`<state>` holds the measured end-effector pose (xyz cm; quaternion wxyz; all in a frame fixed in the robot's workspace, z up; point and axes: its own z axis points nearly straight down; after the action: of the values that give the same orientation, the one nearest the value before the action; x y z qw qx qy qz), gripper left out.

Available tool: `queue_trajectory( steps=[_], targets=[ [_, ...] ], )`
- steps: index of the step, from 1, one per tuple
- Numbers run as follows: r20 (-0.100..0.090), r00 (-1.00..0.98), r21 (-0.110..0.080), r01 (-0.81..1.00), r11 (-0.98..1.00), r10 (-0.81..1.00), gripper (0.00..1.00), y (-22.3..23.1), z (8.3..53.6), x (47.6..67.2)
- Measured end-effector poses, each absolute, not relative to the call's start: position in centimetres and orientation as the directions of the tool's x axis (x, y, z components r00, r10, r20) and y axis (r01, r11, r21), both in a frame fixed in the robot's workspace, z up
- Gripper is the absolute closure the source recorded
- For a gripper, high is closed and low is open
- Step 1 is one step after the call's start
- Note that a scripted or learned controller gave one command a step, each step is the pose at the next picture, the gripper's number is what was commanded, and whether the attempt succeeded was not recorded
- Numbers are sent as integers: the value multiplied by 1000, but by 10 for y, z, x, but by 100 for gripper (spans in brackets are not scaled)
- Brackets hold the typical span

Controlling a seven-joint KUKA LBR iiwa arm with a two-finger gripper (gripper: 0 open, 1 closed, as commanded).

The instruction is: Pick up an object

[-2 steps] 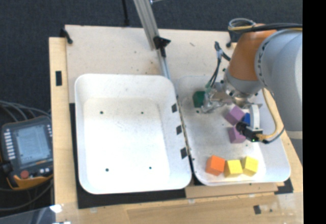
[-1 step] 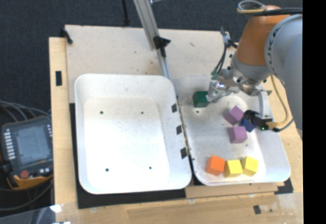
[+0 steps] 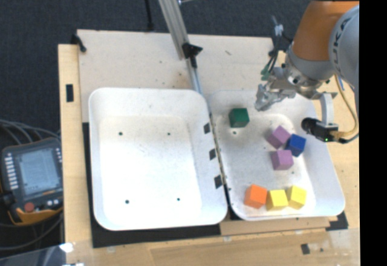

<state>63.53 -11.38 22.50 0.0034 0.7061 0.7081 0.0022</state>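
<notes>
While hanging over the far edge of the right bin (image 3: 329, 165), gripper (image 3: 266, 100) of pale metal, tilted down toward the bin floor, just right of the green cube (image 3: 239, 117); nothing seen between the fingers, spread too blurred to tell. Grey arm with glossy orange band (image 3: 314, 26) above. Matte blocks scattered on smooth white plastic: two purple cubes (image 3: 279, 136), (image 3: 282, 159) mid-bin, a blue cube (image 3: 296, 144) touching the upper purple one. Along the near rim, in a row: orange cube (image 3: 256, 196), then two yellow cubes (image 3: 277, 199), (image 3: 297, 196), side by side and touching. Left bin (image 3: 97, 138) shallow, round-cornered, speckled. Ribbed aluminium rail (image 3: 169, 8) slanting across the pale wooden bench (image 3: 121, 56).
</notes>
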Motion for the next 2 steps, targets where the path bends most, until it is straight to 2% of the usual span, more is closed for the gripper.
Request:
queue_trajectory(
  steps=[1,2],
  targets=[
    [2,-7,1,1000,7,1000,100,-52,232,627],
    [1,-8,2,1000,8,1000,100,3,233,634]
  ],
)
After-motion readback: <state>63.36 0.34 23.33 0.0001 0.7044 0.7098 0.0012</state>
